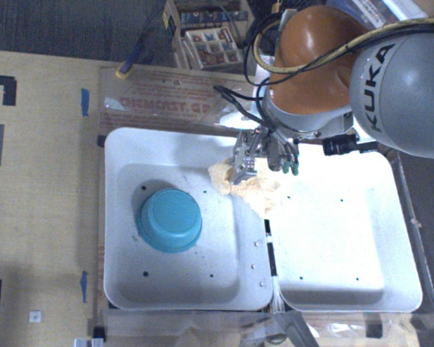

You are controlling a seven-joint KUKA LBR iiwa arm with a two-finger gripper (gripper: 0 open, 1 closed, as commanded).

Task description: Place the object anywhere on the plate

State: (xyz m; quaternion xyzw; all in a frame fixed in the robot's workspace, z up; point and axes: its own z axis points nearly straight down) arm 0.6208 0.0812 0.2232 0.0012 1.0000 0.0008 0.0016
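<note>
- Camera view: the gripper (249, 161) hangs over the far right corner of the left bin (121, 150), touching a pale crumpled object (253, 190).
- Whether its tool is spread or pinching, I cannot tell.
- The blue plate (170, 219) sits in the left bin, well apart from the object.
- Judged progress: placing remains undone.

Bench (36, 192) bears two white bins (171, 278) side by side
</note>
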